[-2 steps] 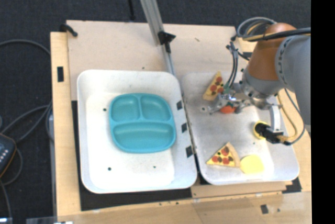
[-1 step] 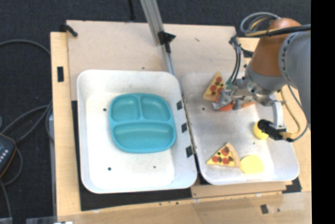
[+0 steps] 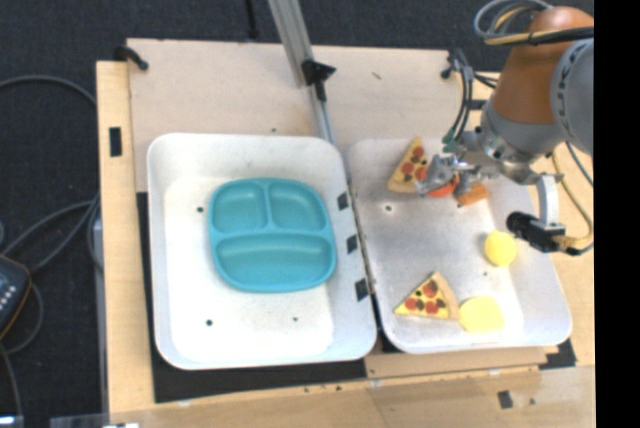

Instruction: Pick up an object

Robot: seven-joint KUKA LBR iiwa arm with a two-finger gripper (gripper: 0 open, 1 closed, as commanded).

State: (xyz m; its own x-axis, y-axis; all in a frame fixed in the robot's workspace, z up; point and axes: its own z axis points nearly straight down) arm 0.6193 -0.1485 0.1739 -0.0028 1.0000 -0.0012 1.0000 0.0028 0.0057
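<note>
My gripper [image 3: 449,170] is low over the far part of the right bin [image 3: 400,236]. It sits between a toy pizza slice [image 3: 407,165] on its left and a small orange-red object [image 3: 468,190] on its right, and touches or overlaps both. A yellow ball [image 3: 500,248] lies at the bin's right side. A second pizza slice [image 3: 427,298] and a flat yellow piece [image 3: 481,314] lie near the front edge.
The left bin [image 3: 180,316] holds a teal divided plate [image 3: 270,234]. A metal pole [image 3: 287,11] slants up from the bench behind the bins. The arm's grey and orange body [image 3: 535,91] stands over the right bin's far right corner.
</note>
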